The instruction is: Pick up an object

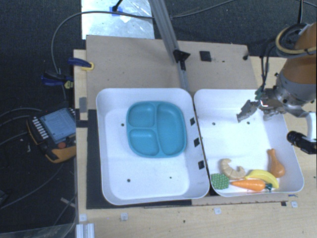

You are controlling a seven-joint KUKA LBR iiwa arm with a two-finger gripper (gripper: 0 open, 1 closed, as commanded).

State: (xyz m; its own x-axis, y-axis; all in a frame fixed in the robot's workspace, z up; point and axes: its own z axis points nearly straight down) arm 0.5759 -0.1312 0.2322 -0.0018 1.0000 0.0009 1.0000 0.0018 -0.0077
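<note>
The toys lie bunched in the right bin (292, 148) at about five o'clock: a carrot (247, 185), a banana (262, 175), a tan curled piece (232, 168), a green piece (220, 181) and an orange-brown drumstick shape (275, 163). The gripper (246, 111) hangs over the bin's bare floor toward twelve o'clock, well apart from them, with nothing between its fingers; whether they are spread or closed I cannot tell. Judging by this, the pickup is not yet begun. The left bin (111, 182) holds a blue divided plate (156, 129).

two white bins (148, 192), one blue plate (156, 129), five toy foods (247, 175)
</note>
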